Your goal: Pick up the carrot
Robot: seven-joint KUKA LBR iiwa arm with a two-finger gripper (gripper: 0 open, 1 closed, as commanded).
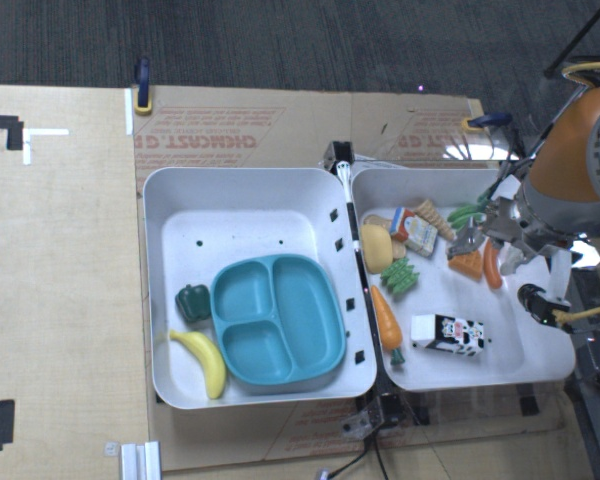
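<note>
**Carrot lies at the right bin's left wall, away from the gripper**

Carrot (385, 316), a smooth orange tapered plastic toy with a green leafy end toward the bottom, lies lengthwise against the left wall of the right shallow white plastic bin (540, 363), well apart from the arm.

By size, the flat tan cardboard sheet (240, 133) with reversed red print sits under both bins. The left white bin (170, 208), glossy with rounded corners, holds a teal three-compartment plastic tray (280, 318). The grey arm with its orange band (570, 153) reaches in from the right and is cut off by the frame edge.

Smaller things follow. A curved yellow toy banana (205, 360) lies beside the tray's lower left, and a dark green lumpy bell pepper (192, 303) just above it. In the right bin sit a white boxy milk carton with black cow patches (448, 334), a pale yellow rounded piece (377, 248), a small printed packet (417, 229), and a bumpy green vegetable (402, 276).

The metal two-finger gripper (485, 248) hangs over the bin's upper right, among small orange-red pieces (493, 266). Its fingers blur into that clutter, so I cannot tell how far apart they stand or whether anything sits between them.
</note>
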